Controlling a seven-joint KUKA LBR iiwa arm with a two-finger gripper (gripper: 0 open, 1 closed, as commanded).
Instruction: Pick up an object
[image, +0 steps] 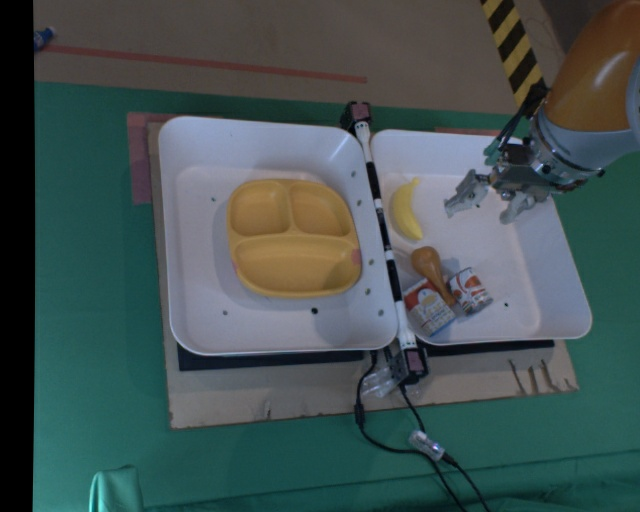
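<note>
While the gripper hangs over the upper part of the right bin, its two fingers stand spread apart with nothing between them, one finger reaching toward the bin's middle and the other nearer the arm. Just to its left, apart from it, lies a banana, its long axis running roughly from the far side of the bin to the near side, with the curve bulging toward the divider between the bins. Nearer the front edge sit three small things close together: a brown pear-shaped piece, narrow end pointing toward the front, a small can lying on its side, and a little box with a red and white label, which seems to touch the can, though the view is too coarse to be sure. Across the divider, the left bin holds a yellow divided tray with three compartments, lying flat near its middle.
</note>
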